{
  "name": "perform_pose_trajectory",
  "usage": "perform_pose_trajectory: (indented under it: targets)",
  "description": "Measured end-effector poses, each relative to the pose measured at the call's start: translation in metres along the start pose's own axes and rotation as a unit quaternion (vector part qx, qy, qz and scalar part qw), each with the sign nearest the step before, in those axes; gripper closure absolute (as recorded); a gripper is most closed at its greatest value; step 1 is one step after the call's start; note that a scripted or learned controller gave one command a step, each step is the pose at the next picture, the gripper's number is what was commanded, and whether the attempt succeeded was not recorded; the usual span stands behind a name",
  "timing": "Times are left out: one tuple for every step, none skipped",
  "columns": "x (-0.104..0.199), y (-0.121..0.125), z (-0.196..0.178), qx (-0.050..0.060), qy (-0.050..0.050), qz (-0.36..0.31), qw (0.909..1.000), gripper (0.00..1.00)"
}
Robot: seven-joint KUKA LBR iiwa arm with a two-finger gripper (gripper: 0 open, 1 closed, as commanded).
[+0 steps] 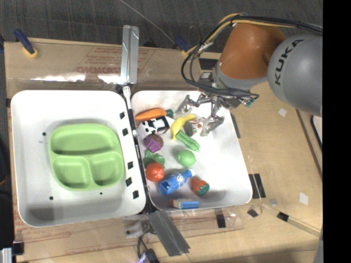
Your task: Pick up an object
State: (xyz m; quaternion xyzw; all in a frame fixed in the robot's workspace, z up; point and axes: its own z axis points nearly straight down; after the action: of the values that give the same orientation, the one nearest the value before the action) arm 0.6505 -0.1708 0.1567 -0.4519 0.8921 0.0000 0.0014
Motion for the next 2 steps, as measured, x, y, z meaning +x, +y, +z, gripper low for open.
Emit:
perform_pose_trajectory:
  targets:
    - [0.036,0.064,0.066,-0.002,0.001,-0.070,0.9975,0.00]
    - [-0.018,0.100,0.066,-0.003,0.001,-0.119,0.9929,0.00]
